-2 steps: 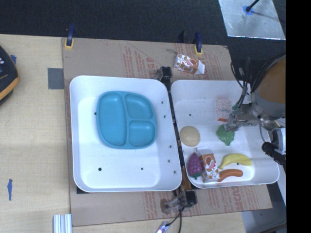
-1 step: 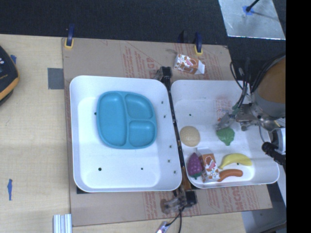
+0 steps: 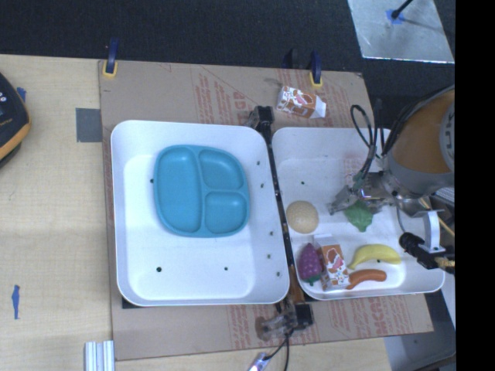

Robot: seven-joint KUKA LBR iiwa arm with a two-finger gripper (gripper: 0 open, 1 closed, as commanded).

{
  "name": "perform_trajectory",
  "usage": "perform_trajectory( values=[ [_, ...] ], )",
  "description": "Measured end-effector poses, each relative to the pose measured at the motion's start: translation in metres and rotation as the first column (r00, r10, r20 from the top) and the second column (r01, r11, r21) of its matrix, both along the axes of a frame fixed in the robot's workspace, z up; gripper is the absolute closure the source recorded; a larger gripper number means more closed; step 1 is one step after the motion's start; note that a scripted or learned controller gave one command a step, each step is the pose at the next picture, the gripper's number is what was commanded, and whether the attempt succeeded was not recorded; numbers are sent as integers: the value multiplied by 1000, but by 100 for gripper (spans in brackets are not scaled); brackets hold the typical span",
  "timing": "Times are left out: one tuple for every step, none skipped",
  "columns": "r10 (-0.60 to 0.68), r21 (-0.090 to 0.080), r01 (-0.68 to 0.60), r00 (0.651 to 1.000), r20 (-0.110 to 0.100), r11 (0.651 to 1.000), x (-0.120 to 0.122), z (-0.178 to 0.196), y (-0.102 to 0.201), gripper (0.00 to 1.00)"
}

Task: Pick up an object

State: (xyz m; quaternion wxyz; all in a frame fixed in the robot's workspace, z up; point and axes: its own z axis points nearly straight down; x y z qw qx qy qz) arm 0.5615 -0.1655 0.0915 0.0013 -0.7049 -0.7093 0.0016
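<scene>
The grey two-finger gripper (image 3: 349, 201) (finger state unclear) hovers beside a green leafy toy (image 3: 360, 218) — round beige ball (image 3: 302, 216) and yellow banana (image 3: 376, 255) lie nearby.

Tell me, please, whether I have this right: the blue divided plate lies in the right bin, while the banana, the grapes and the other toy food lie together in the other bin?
Not quite: the camera view shows the blue divided plate in the left bin. The banana, the grapes and the other toy food do lie together in the other bin, the right one.
</scene>
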Motion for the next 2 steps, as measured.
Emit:
perform_trajectory(
  values=[
    [2, -2, -2, 1000, 0, 1000, 0, 11, -2, 100],
    [2, -2, -2, 1000, 0, 1000, 0, 11, -1, 0]
  ],
)
